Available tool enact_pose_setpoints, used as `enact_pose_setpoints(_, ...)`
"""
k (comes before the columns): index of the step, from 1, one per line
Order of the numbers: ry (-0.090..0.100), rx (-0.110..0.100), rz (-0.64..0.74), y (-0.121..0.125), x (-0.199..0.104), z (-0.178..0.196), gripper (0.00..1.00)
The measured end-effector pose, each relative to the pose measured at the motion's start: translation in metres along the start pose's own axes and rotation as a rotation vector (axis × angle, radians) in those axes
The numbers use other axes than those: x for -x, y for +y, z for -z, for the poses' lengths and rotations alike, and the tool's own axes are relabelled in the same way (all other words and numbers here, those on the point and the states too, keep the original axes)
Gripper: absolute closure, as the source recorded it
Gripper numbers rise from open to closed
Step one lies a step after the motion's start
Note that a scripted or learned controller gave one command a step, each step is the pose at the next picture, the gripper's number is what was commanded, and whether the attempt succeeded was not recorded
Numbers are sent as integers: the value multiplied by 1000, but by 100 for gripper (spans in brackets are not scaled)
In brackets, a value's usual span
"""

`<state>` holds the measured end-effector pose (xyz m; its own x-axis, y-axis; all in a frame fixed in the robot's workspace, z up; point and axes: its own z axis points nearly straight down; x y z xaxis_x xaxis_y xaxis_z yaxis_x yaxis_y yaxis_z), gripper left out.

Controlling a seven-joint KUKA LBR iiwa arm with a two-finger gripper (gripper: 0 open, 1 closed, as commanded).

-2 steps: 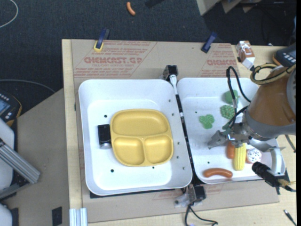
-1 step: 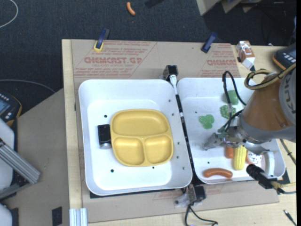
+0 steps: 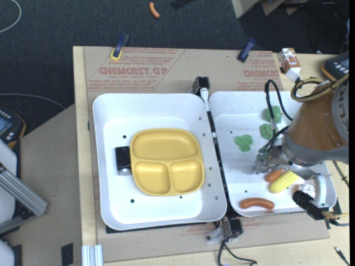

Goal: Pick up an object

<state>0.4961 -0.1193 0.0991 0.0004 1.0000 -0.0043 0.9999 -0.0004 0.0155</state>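
Left bin (image 3: 105, 148): a yellow plastic plate with three parts (image 3: 165, 160) and a small black block (image 3: 122, 159) beside it.
Right bin (image 3: 233, 107): green toy leaves (image 3: 243, 143), a long orange toy sausage (image 3: 257, 204), a yellow toy corn (image 3: 281, 181).
Gripper (image 3: 268, 164): low, just beside the corn; how its tips stand cannot be told.
Corn: likely light, hard, smooth. Best pinched across its middle.

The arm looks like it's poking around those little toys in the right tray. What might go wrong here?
The hand sits low in the right tray, close beside a corn cob and an orange piece. They lie so close together that it may nudge them apart or catch two at once. The green pieces beside it could get pushed away. The sausage lies near the tray's front rim, probably awkward to reach.
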Motion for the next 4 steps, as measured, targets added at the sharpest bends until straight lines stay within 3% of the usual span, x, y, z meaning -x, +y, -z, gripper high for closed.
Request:
enact_pose_setpoints(2,2,-9,2,14,-4,115,100)
enact_pose_setpoints(3,3,-11,1,15,-4,126,100)
enact_pose_setpoints(4,7,-16,7,7,-60,136,100)
